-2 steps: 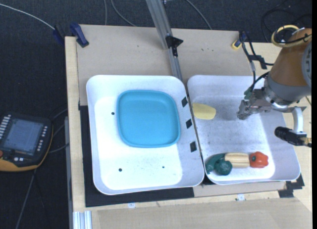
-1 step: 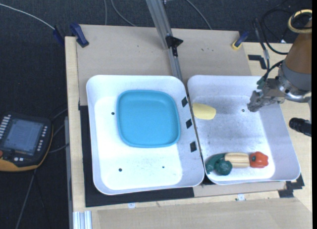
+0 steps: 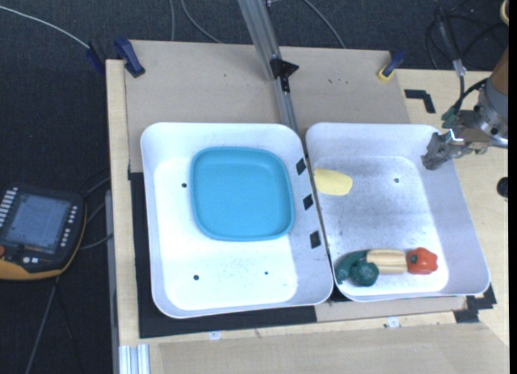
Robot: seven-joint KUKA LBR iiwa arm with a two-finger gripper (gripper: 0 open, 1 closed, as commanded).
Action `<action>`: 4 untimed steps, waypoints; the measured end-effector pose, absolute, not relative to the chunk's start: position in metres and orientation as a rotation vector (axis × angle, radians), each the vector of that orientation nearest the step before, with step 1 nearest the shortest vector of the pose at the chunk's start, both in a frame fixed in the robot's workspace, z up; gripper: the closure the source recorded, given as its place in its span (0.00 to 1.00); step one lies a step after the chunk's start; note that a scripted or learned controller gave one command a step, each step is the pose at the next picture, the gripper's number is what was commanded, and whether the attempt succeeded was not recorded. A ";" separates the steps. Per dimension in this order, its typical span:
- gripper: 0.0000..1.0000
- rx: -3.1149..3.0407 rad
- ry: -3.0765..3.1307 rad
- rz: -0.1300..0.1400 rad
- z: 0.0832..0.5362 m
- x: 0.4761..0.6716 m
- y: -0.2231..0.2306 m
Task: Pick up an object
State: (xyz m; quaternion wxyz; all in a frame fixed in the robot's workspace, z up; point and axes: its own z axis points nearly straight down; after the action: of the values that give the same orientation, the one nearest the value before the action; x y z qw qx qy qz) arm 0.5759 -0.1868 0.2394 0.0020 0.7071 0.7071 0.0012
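In the right bin (image 3: 452,203) lie a pale yellow piece (image 3: 333,182) near the bin's left wall, and along the front wall a dark green object (image 3: 357,271), a tan stick-shaped piece (image 3: 386,262) and a red tomato-like object (image 3: 422,261), close together. My gripper (image 3: 437,154) hangs at the right bin's far right corner, well away from all of them, with nothing seen between its fingers. Its finger gap is too small to read.
The left bin (image 3: 170,275) holds a blue square plate (image 3: 242,193). A metal pole (image 3: 258,17) slants down to the seam between the bins. A handheld pendant (image 3: 36,227) lies on the floor at left. Cables run across the dark carpet.
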 end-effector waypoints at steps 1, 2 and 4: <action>1.00 2.220 2.221 0.001 0.248 0.576 -0.187; 1.00 2.217 2.225 0.003 0.255 0.573 -0.133; 1.00 2.217 2.228 0.001 0.245 0.562 -0.025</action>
State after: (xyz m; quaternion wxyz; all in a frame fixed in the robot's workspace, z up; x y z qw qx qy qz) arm 0.5616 -0.0254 0.2454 -0.0007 0.7055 0.7087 0.0002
